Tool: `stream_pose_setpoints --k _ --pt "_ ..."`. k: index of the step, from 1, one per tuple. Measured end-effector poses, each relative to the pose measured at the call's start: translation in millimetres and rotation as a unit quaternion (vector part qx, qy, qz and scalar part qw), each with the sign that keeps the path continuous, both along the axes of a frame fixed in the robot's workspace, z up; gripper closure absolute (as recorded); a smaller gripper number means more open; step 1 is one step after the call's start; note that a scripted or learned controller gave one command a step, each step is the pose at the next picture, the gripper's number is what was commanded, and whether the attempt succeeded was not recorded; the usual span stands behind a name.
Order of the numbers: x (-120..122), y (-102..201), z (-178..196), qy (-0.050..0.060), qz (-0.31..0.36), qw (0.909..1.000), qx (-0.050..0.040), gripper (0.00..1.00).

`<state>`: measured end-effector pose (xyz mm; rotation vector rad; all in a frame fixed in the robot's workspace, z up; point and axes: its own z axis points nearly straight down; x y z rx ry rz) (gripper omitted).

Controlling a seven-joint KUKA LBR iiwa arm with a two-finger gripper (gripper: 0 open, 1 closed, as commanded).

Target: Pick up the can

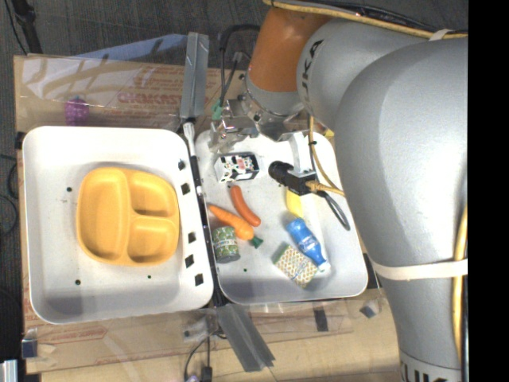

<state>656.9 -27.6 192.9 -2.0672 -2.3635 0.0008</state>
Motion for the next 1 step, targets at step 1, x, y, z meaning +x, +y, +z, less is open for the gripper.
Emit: stream_pose_setpoints --k 1 --pt "-49.8 50.6 3.6 0.001 0.078 0.997 -0.0003 1.0"
